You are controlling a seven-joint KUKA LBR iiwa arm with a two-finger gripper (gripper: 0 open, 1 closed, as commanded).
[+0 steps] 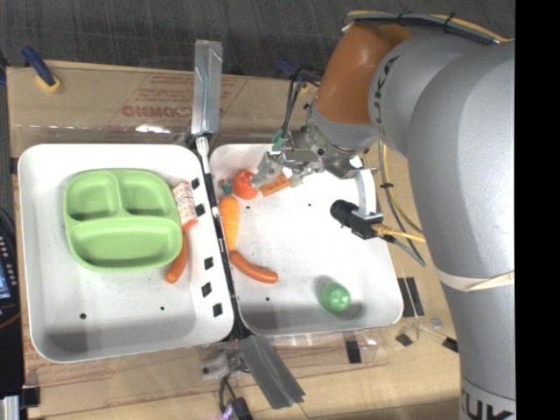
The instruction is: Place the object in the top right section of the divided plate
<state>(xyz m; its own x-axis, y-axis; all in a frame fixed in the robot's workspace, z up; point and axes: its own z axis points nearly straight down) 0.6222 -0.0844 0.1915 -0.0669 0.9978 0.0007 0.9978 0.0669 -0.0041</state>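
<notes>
Bins sat side by side on the bench. The left bin (52, 322) held a green divided plate (122, 220) in its upper half, with two small sections along the plate's top edge and one long section below. A small striped packet (184, 203) lay just beside the plate's right edge, and an orange sausage-shaped piece (178, 264) rested against the plate's lower right corner. A central divider (214, 261) with black clips separated the two bins.

The right bin (297, 243) contained a carrot (229, 219) close to the divider, a second orange sausage-shaped piece (254, 270) below it, a red tomato-like item (242, 185) near the upper left corner, and a green round object (334, 298) near the lower right corner.

The gripper (278, 175) was positioned low over the upper left part of the right bin. An orange carrot-like object (275, 185) sat between its fingers, which were closed on it, just right of the red item. The arm (420, 103) extended in from the right, with its orange band above the wrist.
</notes>
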